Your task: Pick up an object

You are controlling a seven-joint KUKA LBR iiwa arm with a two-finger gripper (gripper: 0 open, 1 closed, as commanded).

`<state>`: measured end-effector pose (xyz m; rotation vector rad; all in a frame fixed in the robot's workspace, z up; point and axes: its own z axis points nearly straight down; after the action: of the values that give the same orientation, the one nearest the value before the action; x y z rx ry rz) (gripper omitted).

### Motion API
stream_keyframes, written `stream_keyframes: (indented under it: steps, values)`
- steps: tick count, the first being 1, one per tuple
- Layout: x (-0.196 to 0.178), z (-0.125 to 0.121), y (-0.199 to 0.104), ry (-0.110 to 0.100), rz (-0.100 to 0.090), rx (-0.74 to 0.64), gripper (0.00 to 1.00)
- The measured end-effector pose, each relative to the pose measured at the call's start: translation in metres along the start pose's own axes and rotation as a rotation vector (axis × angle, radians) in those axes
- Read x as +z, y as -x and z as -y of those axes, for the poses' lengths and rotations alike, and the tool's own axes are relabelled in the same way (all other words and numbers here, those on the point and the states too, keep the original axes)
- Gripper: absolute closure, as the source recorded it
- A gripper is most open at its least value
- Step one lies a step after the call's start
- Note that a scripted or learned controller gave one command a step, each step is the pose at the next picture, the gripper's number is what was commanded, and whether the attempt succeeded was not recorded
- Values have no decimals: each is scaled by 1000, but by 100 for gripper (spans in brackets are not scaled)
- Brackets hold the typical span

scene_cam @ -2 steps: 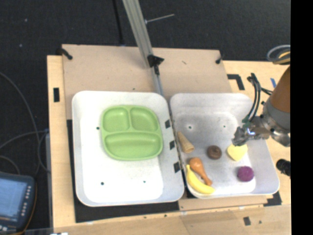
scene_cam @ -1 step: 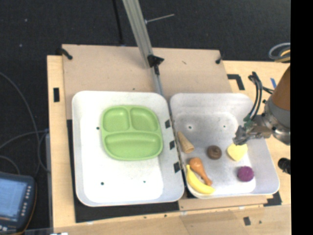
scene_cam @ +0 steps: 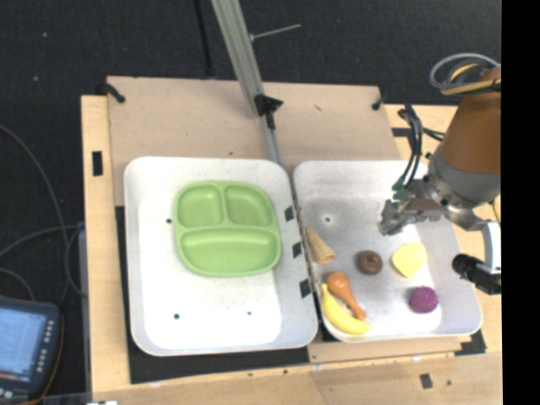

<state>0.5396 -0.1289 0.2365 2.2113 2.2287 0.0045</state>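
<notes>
Your end effector [scene_cam: 396, 219] hovers over the right bin [scene_cam: 354, 184]; its opening cannot be judged. Just below it lie the brown piece [scene_cam: 369, 263] and yellow piece [scene_cam: 408, 259], within reach.

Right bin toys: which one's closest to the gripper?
The pale yellow piece, just below the gripper. The brown round one sits slightly further left; the purple ball, cone, carrot and banana lie further off.

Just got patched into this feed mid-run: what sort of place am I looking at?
Probably a robot lab's pick-and-place test bench, not a kitchen. Two white bins sit side by side on a plywood bench; the right one holds toy food such as a banana, and a metal pole rises behind them.
</notes>
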Motion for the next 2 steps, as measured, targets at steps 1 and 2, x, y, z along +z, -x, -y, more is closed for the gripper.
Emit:
stream_keyframes:
  steps: [1,2]
  values:
    - [9,-25,-46,-2,0,1,100]
    - [-3,-44,-95,-1,-1,0,100]
